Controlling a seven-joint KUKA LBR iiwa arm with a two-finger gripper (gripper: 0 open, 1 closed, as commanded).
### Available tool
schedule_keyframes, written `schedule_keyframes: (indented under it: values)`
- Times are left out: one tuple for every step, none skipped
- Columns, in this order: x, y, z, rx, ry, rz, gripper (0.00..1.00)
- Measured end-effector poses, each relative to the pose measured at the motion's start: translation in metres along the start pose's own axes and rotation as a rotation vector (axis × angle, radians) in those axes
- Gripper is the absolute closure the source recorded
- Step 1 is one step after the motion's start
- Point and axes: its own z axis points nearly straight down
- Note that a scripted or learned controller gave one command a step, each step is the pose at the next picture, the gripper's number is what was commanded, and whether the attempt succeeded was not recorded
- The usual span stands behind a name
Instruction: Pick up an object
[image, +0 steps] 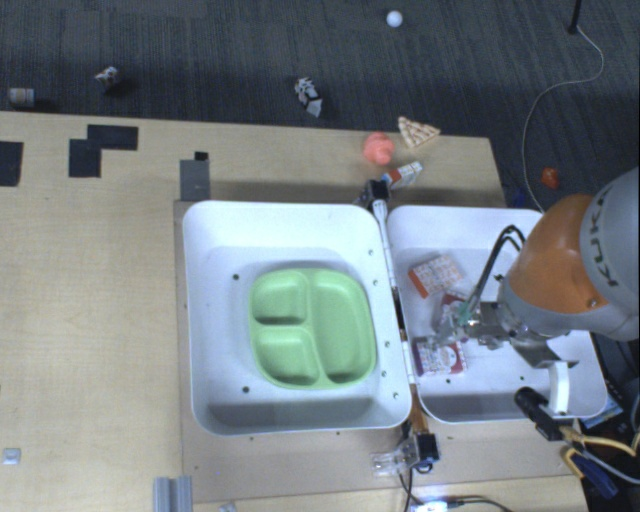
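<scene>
2 packets (437, 274) beside green tray (310, 327)

**Two bins side by side on the counter**

The counter (90, 300) carries two bins set edge to edge. In the left bin (210, 300) a three-compartment tray (312, 327) lies near the middle. The right bin (500, 395) holds a packet (436, 274) toward its back and a second packet (440, 356) in front of it, near the dividing edge. The arm (565, 270) reaches in from the right over this bin, its pincer (462, 318) between the two packets. Behind the bins, at the counter's back edge, a ball (378, 148), a wedge-shaped piece (418, 132) and a small tube (404, 175) lie close together.
</scene>
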Motion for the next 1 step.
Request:
schedule_keyframes:
  values:
    - [0.0006, 0.0018, -0.0105, -0.004, 0.0, -0.002, 1.0]
